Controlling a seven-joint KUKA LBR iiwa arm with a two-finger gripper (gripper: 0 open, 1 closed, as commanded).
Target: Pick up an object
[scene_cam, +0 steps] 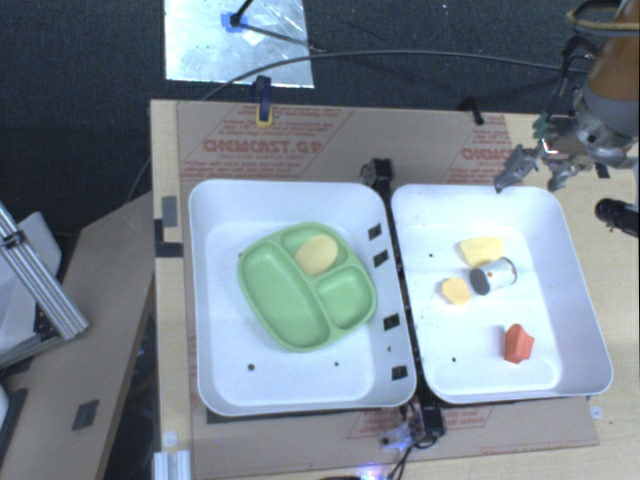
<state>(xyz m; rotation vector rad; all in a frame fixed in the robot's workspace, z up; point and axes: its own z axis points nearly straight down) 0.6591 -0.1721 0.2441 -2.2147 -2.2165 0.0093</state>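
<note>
Gripper (538, 168) hangs spread and empty over the right bin's (580, 268) far rim, yellow block (481, 250) lying nearer the camera and slightly left.

Both white bins, left bin (215, 298) and right bin (570, 268), look like smooth moulded plastic, slightly glossy. Green divided plate (290, 298) is matt plastic. Yellow lump (317, 254) in its top compartment looks soft and matt. Yellow block (481, 250) and small yellow piece (455, 291) are matt, foam-like. Orange-red block (518, 343) is matt plastic. Small cylinder (493, 275) has a shiny white body with a dark end. Bench board (300, 138) is printed brown cardboard. Foil sheet (238, 28) is crinkled and reflective. Dark floor (80, 88) looks like rough carpet.
</note>
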